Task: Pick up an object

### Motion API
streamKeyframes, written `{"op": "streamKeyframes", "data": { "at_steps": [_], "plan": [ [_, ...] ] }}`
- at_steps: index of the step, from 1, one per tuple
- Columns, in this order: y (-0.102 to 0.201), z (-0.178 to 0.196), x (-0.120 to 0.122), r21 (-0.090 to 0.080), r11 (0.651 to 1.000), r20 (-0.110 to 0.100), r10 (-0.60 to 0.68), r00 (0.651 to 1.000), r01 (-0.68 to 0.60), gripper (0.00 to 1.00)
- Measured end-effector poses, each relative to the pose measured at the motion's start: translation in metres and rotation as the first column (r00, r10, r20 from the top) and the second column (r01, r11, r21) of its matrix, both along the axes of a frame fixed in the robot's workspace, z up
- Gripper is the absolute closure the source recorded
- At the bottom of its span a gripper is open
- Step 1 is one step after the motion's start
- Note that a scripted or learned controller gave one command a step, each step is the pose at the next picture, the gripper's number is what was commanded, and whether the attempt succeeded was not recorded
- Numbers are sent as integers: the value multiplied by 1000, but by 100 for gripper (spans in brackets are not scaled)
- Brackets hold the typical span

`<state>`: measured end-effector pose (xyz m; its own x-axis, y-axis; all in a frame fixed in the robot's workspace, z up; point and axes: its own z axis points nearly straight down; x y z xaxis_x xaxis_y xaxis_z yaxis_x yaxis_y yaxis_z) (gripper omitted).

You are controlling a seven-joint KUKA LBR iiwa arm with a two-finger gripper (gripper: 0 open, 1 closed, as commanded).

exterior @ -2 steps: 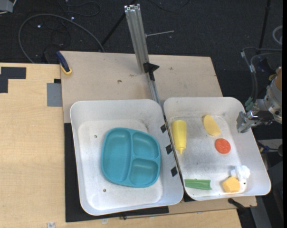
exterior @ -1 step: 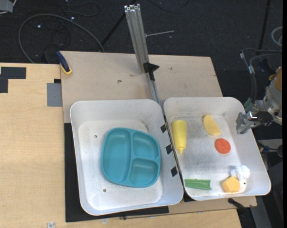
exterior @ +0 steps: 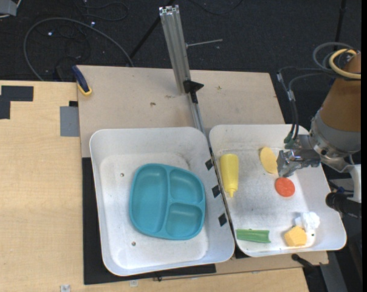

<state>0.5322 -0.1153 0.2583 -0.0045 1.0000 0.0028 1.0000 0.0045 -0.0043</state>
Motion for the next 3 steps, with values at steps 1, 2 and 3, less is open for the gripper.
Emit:
{"op": "streamKeyframes", "data": {
  "at_steps": [1, 2, 3],
  "plan": [
    [48, -15, -6, 0, 1000, 0, 0, 1000, 0, 100],
    [96, -21, -3, 0, 1000, 0, 1, 1000, -1, 100],
    [146, -17, -19, -1, 1000, 0, 0, 1000, 0, 100]
  ]
}}
